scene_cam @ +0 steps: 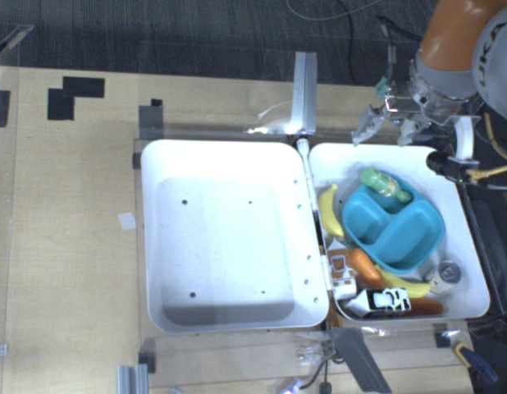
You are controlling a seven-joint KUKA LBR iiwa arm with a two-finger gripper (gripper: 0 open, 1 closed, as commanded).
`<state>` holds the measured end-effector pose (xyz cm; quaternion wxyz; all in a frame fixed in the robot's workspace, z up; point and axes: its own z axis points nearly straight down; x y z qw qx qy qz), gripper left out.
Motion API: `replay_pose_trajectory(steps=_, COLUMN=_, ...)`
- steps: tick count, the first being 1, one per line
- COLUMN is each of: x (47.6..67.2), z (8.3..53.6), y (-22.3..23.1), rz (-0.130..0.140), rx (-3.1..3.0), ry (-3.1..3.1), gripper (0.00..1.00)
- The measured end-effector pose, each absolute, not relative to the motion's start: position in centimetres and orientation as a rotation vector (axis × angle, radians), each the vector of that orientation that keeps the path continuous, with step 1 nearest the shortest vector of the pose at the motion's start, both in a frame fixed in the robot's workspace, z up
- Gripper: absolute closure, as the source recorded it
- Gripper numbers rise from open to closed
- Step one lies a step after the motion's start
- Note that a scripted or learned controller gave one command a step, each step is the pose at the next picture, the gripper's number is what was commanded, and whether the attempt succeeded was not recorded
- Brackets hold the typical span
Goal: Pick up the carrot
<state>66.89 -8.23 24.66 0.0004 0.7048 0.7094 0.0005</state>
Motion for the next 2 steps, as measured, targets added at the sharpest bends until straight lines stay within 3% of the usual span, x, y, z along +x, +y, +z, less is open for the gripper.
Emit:
replay_pose_trajectory(steps=1, x=58.3, z=13.4, y=-14.3, rz=0.000, rx=2.352, ry=2.083, gripper=0.00)
replay_pose_trajectory(steps=2, x=59.0, z=9.6, y=-16.2, rz=0.021, rx=2.538, ry=1.848, gripper=0.00)
